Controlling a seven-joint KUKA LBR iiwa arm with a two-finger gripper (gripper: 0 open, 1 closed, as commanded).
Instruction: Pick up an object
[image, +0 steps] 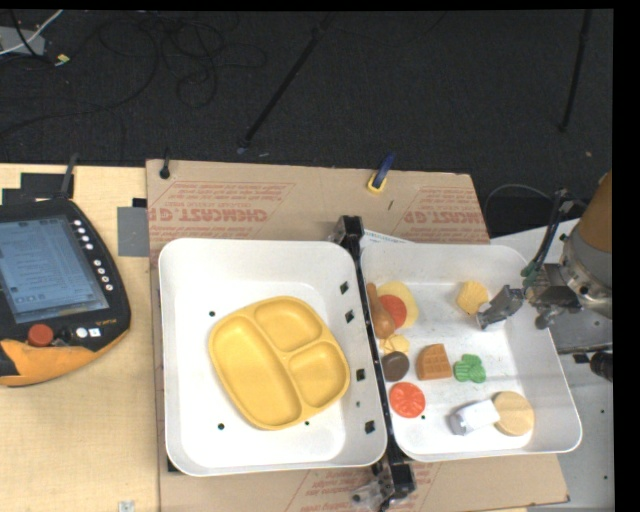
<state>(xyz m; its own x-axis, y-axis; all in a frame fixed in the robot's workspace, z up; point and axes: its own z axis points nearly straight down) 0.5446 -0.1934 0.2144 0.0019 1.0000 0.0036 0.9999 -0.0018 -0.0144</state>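
The right bin holds several toy foods. Among them are a yellow lumpy piece, a red and yellow round piece, a brown wedge, a green piece, a red tomato and a white cylinder with a wooden disc. My gripper hovers over the bin's upper right part, just right of the yellow lumpy piece. It is open, its two grey fingers spread with nothing between them.
The left bin holds a yellow divided plate. A teach pendant lies on the bench at far left. Cardboard lies under both bins. A dark brown round piece sits near the divider between the bins.
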